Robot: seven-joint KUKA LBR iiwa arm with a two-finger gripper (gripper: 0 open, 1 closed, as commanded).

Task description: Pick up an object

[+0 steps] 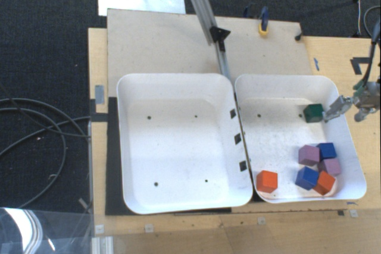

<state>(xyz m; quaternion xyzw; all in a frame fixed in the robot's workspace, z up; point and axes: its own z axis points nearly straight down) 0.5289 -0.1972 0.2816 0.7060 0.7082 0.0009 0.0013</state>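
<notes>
Crowding right bin (286,89) corner, blocks (318,166), orange cube (267,181) apart

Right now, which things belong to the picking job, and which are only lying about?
For the job: gripper, green block, orange block, pile of purple, blue and orange blocks, right bin.

Lying about: left bin, yellow clamp, cables.

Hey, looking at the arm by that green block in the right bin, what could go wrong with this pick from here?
The claw sits at the edge of the small dark green block, not visibly around it, so it may just push the block away. The block lies near the right white plastic bin's far wall, leaving little room. The clustered purple, blue and orange cubes are tightly packed, making a clean pick there harder.
</notes>
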